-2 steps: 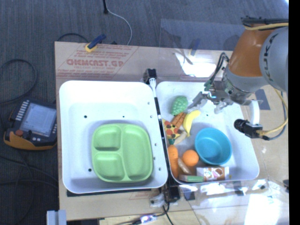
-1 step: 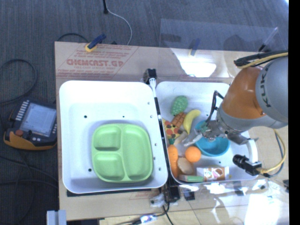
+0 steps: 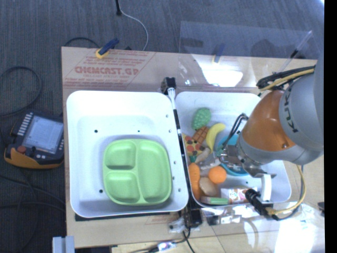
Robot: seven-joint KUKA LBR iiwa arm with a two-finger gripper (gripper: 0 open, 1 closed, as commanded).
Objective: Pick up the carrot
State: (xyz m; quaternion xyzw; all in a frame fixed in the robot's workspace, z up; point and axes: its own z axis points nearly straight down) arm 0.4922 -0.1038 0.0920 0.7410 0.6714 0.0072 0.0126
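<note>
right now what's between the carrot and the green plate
In the camera view, the two bins' adjoining rims lie between the carrot in the right bin and the green plate in the left bin, plus bare white bin floor.

- Dark grey carpet floor [image 3: 63, 15] all round, ribbed in texture.
- Brown board bench top [image 3: 113, 70] printed with red lettering, a blue-and-yellow clamp [image 3: 107, 47] at its far edge.
- Black cables [image 3: 21, 96] looping over the carpet at left, beside a handheld control pendant [image 3: 36, 140] with a lit screen.
- Bright glare at top right corner.
</note>
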